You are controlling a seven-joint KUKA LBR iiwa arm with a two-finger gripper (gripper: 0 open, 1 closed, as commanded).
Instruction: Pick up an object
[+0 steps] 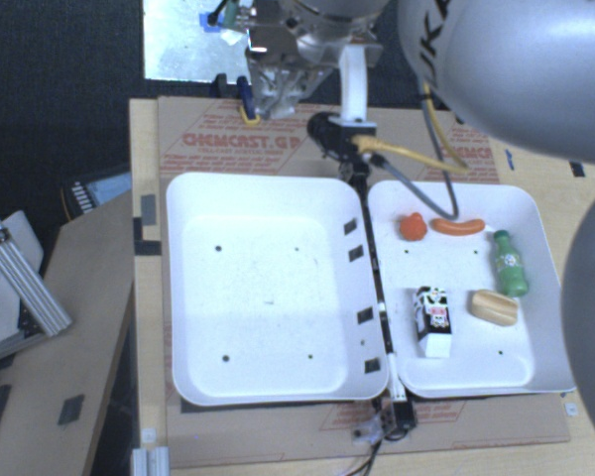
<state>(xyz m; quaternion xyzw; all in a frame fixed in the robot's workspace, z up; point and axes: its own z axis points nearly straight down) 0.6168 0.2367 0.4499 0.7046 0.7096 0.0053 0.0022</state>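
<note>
camera view: right bin (535, 365) holds an orange ball (413, 227) beside a sausage (457, 227), a green bottle (509, 263), a bread roll (494, 307) and a cow-print carton (433, 320); gripper (274, 95) hangs beyond the left bin (193, 365), its state impossible to tell.

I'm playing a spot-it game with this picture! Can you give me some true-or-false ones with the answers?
1. The bottle is green. True.
2. All the toys lie in the left bin. False: they lie in the right bin.
3. The sausage lies beside the orange ball. True.
4. The milk carton is held in the gripper. False: it stands in the right bin.
5. The bread roll lies near the bottle. True.
</note>
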